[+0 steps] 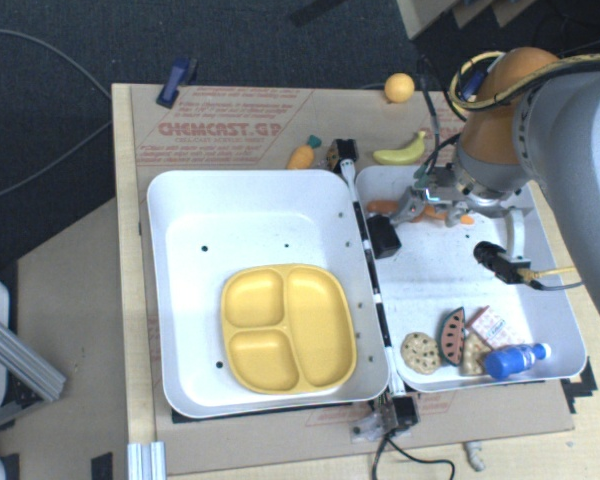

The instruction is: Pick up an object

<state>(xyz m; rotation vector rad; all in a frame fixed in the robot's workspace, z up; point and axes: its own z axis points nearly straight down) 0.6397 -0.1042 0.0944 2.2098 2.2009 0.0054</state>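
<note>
Bench inventory, clock refs per camera view. Left bin (170, 218): 1 yellow divided plate (286, 326), three compartments, lying flat toward 6 o'clock side of bin. Right bin (550, 298): chocolate-chip cookie (419, 351) at approx 7 o'clock corner; watermelon slice (451, 335) just beside cookie at its 3 o'clock; small red-and-white packet (487, 325) next; blue bottle (513, 360) w/ white cap lying on its side at approx 5 o'clock. Orange items (382, 206) at 11 o'clock corner of right bin, partly hidden, type not clear. Outside bins, 12 o'clock side of bench: banana (401, 151), carrot-like toy (302, 156), orange ball (400, 88), blue clip (176, 81). Gripper (432, 200) was low over 12 o'clock end of right bin near orange items; finger state cannot be told; nothing seen held.
</note>
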